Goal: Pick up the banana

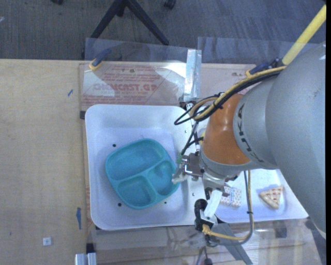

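Robotics lab, wooden bench point(36, 155), white bins point(98, 124), tripod legs point(129, 15), taped acrylic sheet point(134, 77)

Red print, mirrored and seen reversed, is borne by the clear plastic sheet point(135, 83); "CHEMCAST" can be made out.

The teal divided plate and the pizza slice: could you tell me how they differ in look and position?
The teal divided plate is large, rounded and plain teal with three compartments; the pizza slice is small, triangular, tan with red spots. The plate lies in the left bin, in full view; the slice lies in the right bin, close under the arm. Both lie flat on white bin floors.
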`<state>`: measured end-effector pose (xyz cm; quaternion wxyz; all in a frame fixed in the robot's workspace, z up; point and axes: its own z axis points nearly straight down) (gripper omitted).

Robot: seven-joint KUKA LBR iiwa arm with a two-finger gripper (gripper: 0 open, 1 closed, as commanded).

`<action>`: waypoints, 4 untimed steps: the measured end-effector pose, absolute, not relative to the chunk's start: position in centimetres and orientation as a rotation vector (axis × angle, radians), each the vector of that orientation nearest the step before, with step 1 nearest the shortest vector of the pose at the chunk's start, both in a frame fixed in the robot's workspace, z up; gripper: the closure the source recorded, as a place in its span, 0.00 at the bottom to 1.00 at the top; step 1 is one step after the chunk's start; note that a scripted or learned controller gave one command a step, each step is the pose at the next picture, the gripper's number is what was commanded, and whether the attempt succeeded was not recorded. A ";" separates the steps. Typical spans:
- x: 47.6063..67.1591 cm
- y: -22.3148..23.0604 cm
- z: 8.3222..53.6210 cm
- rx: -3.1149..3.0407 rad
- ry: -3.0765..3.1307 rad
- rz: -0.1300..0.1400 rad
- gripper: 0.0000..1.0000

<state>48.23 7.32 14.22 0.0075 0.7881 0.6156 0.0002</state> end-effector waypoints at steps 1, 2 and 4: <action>48.4 7.8 13.2 2.420 1.957 -0.005 0.00; 48.6 8.0 13.1 2.428 1.939 -0.007 0.00; 49.1 7.9 12.7 2.380 2.005 -0.028 0.00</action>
